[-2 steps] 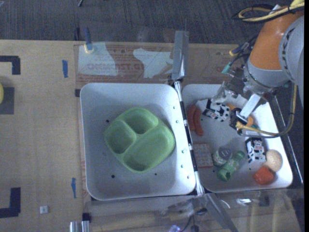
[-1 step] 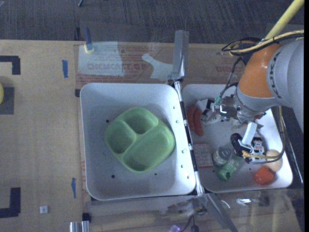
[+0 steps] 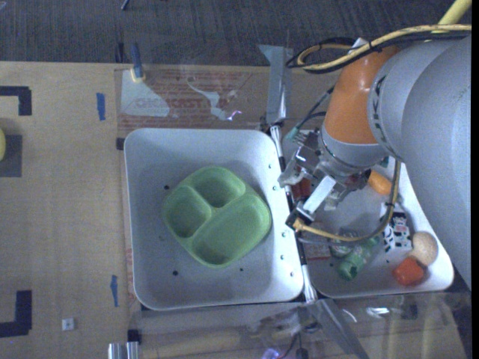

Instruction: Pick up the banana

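Observation:
My gripper (image 3: pixel 305 200) hangs low over the left part of the right bin (image 3: pixel 438 279), close to the wall between the two bins. The grey arm with its orange band (image 3: pixel 359 103) covers much of that bin from above. A small red item (image 3: pixel 301 188) lies right by the gripper, partly hidden by it. I cannot make out a banana among the items that show; the arm and gripper hide the bin floor beneath them.
The left bin (image 3: pixel 150 163) holds a green divided plate (image 3: pixel 217 214). In the right bin lie a green item (image 3: pixel 352 262), a red-orange one (image 3: pixel 408 271), a beige one (image 3: pixel 424 245), a black-and-white one (image 3: pixel 397 234) and an orange one (image 3: pixel 380 182). A yellow shape (image 3: pixel 2 145) sits at the bench's left edge.

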{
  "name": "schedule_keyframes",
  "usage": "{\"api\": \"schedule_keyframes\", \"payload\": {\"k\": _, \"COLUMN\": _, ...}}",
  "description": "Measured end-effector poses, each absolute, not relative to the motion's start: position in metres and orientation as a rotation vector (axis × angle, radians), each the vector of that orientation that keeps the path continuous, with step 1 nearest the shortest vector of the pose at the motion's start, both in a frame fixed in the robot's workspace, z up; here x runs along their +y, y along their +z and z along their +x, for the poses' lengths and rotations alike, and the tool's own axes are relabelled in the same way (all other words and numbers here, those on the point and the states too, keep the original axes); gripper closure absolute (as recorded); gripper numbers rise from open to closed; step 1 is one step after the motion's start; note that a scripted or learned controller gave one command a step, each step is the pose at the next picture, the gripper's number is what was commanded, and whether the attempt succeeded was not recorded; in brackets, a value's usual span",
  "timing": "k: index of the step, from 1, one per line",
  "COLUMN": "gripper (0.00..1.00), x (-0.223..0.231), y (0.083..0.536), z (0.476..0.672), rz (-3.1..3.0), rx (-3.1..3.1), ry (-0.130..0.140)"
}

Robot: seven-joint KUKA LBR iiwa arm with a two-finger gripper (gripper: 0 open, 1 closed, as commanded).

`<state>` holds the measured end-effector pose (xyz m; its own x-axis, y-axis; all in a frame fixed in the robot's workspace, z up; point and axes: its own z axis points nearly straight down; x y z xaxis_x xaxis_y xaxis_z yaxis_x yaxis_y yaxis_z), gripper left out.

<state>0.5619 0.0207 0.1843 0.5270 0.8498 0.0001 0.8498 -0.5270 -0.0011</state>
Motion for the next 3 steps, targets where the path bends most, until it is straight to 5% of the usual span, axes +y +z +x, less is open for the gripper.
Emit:
{"api": "schedule_keyframes", "payload": {"k": 1, "gripper": 0.00, "x": 0.073, "y": 0.184, "z": 0.503, "rz": -2.586, "rx": -1.777, "ry": 0.006}}
{"api": "schedule_keyframes", "payload": {"k": 2, "gripper": 0.00, "x": 0.176, "y": 0.120, "z": 0.509, "rz": -2.677, "rx": -1.637, "ry": 0.005}}
{"api": "schedule_keyframes", "payload": {"k": 3, "gripper": 0.00, "x": 0.164, "y": 0.107, "z": 0.495, "rz": -2.812, "rx": -1.409, "ry": -0.090}}
